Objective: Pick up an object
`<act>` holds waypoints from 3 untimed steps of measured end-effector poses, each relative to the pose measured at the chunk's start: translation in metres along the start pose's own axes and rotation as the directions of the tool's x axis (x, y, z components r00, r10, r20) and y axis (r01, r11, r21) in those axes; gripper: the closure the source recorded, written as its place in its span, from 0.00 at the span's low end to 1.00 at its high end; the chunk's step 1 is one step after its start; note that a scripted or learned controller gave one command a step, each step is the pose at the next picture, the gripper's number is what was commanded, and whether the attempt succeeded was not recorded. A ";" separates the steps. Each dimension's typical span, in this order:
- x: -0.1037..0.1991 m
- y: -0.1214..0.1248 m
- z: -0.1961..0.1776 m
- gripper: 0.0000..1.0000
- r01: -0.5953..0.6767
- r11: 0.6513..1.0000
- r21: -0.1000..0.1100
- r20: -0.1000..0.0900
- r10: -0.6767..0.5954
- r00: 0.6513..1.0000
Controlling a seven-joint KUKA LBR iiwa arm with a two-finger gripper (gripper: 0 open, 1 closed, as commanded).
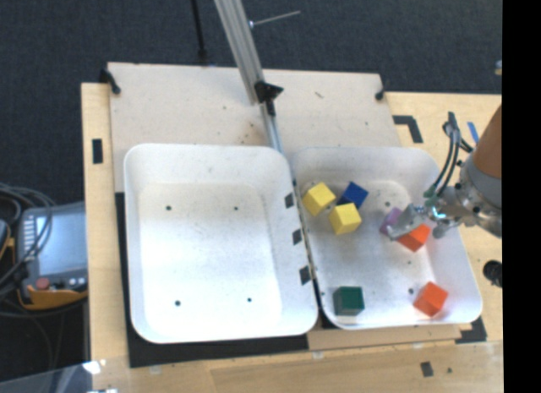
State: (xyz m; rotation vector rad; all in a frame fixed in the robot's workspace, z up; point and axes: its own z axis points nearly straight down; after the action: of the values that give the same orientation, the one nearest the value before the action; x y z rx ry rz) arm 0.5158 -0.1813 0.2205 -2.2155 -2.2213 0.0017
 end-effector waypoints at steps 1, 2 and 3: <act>0.000 0.001 -0.002 0.00 -0.002 1.000 -0.005 0.002 0.002 1.000; -0.004 -0.005 0.059 0.00 -0.005 1.000 0.002 0.003 0.005 1.000; 0.002 -0.009 0.105 0.00 -0.006 1.000 0.000 0.003 0.006 1.000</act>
State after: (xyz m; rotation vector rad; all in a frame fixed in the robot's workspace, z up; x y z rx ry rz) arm 0.5067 -0.1793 0.1159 -2.2241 -2.2158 0.0050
